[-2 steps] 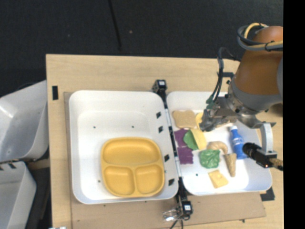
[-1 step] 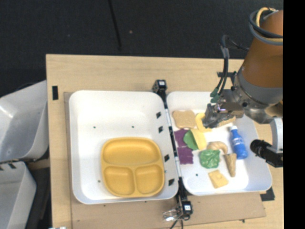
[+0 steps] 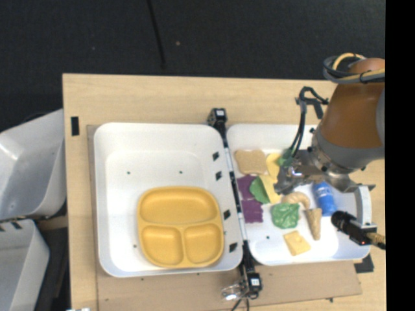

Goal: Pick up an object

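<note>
The right bin (image 3: 272,254) holds a heap of toy food: a tan bread slice (image 3: 251,161), purple pieces (image 3: 249,201), a green leaf piece (image 3: 285,215), a yellow cheese wedge (image 3: 297,243), an ice-cream cone (image 3: 314,221), a blue bottle (image 3: 324,197) and a yellow piece (image 3: 273,162). My gripper (image 3: 286,180) hangs low over the middle of this heap, just above the green and yellow pieces. The orange and grey wrist (image 3: 350,118) covers the bin's right part. Nothing can be made out between the fingers.
In the left bin (image 3: 130,154) lies a yellow divided tray (image 3: 181,226) toward the front. A black divider with clips (image 3: 228,173) runs between the bins. A black cable (image 3: 301,125) loops beside the wrist. White containers (image 3: 26,167) stand off the bench's left edge.
</note>
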{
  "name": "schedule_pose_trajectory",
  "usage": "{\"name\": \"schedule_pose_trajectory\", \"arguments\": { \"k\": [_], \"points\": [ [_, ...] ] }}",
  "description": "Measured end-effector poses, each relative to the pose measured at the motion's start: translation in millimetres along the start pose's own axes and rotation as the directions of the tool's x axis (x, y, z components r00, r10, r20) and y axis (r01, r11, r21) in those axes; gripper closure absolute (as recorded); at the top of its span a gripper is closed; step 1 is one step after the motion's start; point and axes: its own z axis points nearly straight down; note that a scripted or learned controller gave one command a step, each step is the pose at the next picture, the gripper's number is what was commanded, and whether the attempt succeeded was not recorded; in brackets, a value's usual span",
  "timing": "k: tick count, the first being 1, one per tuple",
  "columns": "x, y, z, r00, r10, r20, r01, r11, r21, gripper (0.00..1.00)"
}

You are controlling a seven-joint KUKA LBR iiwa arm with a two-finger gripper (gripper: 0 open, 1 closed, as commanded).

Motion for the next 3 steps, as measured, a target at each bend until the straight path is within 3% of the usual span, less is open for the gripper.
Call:
{"name": "schedule_pose_trajectory", "arguments": {
  "k": [1, 2, 3],
  "points": [
    [46, -12, -108, 1.000, -0.011, -0.002, 0.011, 1.000, -0.019, 1.00],
    [29, -10, 39, 1.000, -0.002, -0.001, 0.002, 1.000, 0.006, 1.00],
    [57, -11, -69, 1.000, -0.010, -0.002, 0.010, 1.000, -0.020, 1.00]
  ]
}}
